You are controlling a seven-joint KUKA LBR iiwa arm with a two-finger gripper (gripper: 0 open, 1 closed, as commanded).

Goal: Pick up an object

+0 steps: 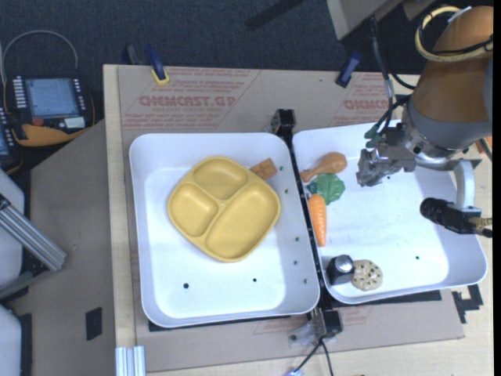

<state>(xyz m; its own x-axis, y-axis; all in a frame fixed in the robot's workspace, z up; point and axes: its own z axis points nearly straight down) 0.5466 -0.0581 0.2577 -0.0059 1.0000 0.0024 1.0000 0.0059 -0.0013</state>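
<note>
As the arm (448, 100) reaches in from the right, orange band (470, 30) on top and wrist bent downward, I have the gripper (374, 169) pointing down over the far half of the right bin (399, 237). From here I cannot tell whether it is released or clenched. Closest to it, just to its left and apart from it, lies the drumstick (325, 165), thick end toward the gripper. Right beside that, a green leafy piece (329, 188) butts against the top of the carrot (316, 219), which lies lengthwise along the bin's left wall. Room to move: the middle and right of this bin's floor show bare white, a wide patch in front of the gripper. Further off, at the near rim, the cookie (365, 275) sits touching a small black knob (340, 268) with a grey top. Across the divider, farthest from the gripper, the left bin (156, 245) holds a yellow divided plate (225, 208) with three compartments, and a small brown block (264, 168) rests at its far right edge. White floor shows around the plate, widest along the near side.
</note>
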